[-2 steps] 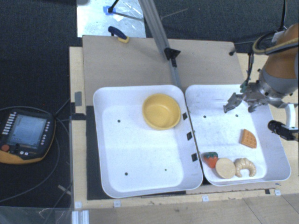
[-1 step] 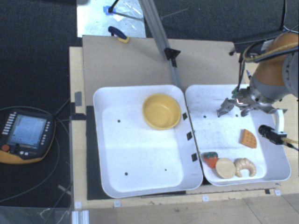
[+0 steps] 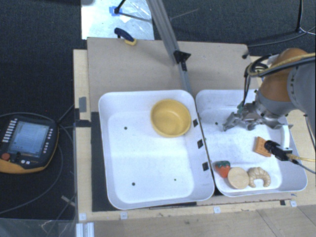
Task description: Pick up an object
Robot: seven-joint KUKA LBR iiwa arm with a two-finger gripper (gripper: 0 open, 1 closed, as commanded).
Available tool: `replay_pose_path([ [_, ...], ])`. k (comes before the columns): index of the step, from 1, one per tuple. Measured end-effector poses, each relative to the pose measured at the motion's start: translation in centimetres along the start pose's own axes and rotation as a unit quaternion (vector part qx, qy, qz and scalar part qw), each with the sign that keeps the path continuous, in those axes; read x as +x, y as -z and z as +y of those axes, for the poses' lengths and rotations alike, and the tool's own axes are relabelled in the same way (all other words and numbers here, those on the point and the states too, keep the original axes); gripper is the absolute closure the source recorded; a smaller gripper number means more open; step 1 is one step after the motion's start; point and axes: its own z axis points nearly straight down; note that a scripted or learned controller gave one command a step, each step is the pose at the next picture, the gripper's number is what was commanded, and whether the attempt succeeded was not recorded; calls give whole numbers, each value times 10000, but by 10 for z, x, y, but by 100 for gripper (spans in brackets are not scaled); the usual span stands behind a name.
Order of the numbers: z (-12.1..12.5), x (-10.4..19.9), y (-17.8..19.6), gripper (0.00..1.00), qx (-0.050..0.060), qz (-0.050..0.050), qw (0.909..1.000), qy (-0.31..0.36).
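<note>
My gripper (image 3: 239, 124) hangs over the upper middle of the right bin (image 3: 212, 100), open, with nothing between its fingers. Below it, along the bin's front edge, lie a small red and green toy fruit (image 3: 222, 168), a round beige disc (image 3: 237, 177) and a croissant-shaped piece (image 3: 259, 177). An orange block (image 3: 261, 146) lies at the right side, partly behind a black cable part of the arm. A yellow bowl (image 3: 170, 117) sits in the upper right corner of the left bin (image 3: 113, 132).
The grey arm with its orange band (image 3: 281, 83) comes in from the right over the right bin. A metal pole (image 3: 165, 26) slants across the back of the bench. A teach pendant (image 3: 27, 142) lies on the floor at left.
</note>
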Motion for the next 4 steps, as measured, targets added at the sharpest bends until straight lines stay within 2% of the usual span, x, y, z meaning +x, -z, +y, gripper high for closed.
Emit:
replay_pose_path([
  [1,2,0,13,100,-29,-6,10000,1],
  [3,9,-6,102,100,-40,-7,10000,3],
  [4,13,-15,161,100,-46,-10,10000,2],
])
